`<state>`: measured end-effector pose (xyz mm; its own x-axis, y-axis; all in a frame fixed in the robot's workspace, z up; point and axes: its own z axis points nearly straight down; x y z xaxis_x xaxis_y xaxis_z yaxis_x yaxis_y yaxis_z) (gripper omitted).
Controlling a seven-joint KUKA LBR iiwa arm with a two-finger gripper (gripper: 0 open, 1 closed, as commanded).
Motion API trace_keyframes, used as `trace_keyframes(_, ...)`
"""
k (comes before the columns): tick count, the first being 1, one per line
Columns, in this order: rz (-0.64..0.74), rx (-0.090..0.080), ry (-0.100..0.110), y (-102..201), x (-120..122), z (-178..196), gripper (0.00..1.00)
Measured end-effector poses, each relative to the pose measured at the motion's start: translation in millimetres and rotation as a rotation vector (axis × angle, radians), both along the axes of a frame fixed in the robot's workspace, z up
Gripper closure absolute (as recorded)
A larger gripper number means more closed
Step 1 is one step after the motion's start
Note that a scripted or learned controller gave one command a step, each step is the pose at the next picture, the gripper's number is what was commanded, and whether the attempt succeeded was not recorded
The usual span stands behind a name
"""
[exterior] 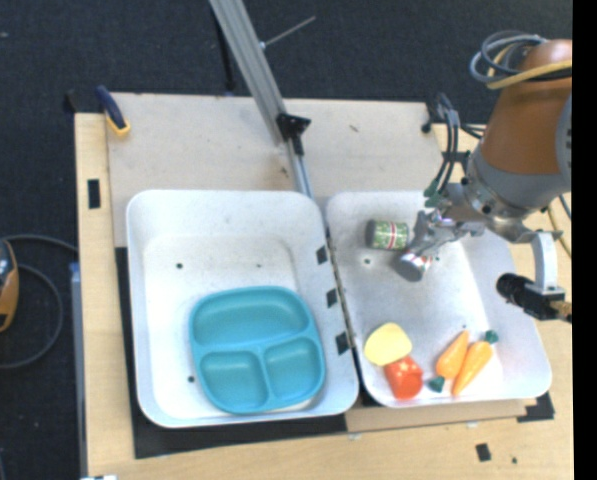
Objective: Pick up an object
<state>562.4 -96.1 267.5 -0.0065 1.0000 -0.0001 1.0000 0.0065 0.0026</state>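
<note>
hovering gripper (415, 265) just beside green can (388, 234), label unreadable.

I see four candidates, all in the right bin (498, 268). Small green-labelled can (388, 234) on its side near the bin's far-left corner. Yellow rounded piece (388, 344) at the near edge, touching a red tomato-like toy (404, 378) just below it. Two orange carrots (465, 360) with green tips lie side by side, tilted, near-right.

The small green can (388, 234) carries a label, but its print is too blurred to read.
</note>
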Motion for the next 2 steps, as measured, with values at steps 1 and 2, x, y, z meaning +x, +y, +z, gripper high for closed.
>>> trace_keyframes(1, -0.001, 0.000, 0.003, 46, 6, -12, 1.00)
trace_keyframes(2, 0.002, 0.001, 0.001, 108, 17, -15, 1.00)
